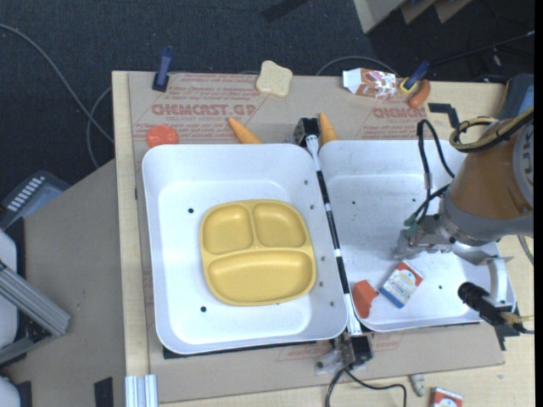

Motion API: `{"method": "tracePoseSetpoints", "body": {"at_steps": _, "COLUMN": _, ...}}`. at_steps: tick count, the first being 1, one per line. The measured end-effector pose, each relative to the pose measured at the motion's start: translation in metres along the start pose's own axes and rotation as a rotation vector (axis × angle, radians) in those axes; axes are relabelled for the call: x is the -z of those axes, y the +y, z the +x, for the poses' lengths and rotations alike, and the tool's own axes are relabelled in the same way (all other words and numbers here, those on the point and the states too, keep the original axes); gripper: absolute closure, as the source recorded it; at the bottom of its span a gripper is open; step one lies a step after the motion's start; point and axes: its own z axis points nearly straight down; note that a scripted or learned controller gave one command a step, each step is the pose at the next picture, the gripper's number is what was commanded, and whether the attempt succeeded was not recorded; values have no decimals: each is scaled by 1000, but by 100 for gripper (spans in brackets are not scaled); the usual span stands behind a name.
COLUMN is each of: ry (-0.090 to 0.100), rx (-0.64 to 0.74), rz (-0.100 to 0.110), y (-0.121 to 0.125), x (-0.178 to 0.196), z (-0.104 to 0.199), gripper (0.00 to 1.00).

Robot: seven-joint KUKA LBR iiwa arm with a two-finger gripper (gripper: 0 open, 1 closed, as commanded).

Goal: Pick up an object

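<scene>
In the right bin (373, 176) a small white, blue and orange packet (400, 283) lies near the front, with an orange block (364, 298) just to its left by the bin's front left corner. My gripper (413, 242) hangs low over the bin floor, just above and slightly right of the packet, under the grey wrist and orange band. Nothing shows between its fingers. A yellow divided plate (254, 251) rests in the middle of the left bin (178, 185).
Behind the bins, on the cardboard, lie a tan bread piece (274, 78), two orange carrot-like pieces (244, 131), an orange disc (158, 136), a blue clip (161, 68) and a white wrapper (370, 80). A black cable (424, 159) loops over the right bin.
</scene>
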Motion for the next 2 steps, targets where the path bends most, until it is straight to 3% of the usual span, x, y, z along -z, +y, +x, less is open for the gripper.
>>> {"method": "tracePoseSetpoints", "body": {"at_steps": 1, "ry": 0, "rx": 0, "rz": 0, "y": 0, "x": 0, "z": 0, "gripper": 0}}
{"method": "tracePoseSetpoints", "body": {"at_steps": 2, "ry": 0, "rx": 3, "rz": 0, "y": 114, "x": -9, "z": -33, "gripper": 0}}
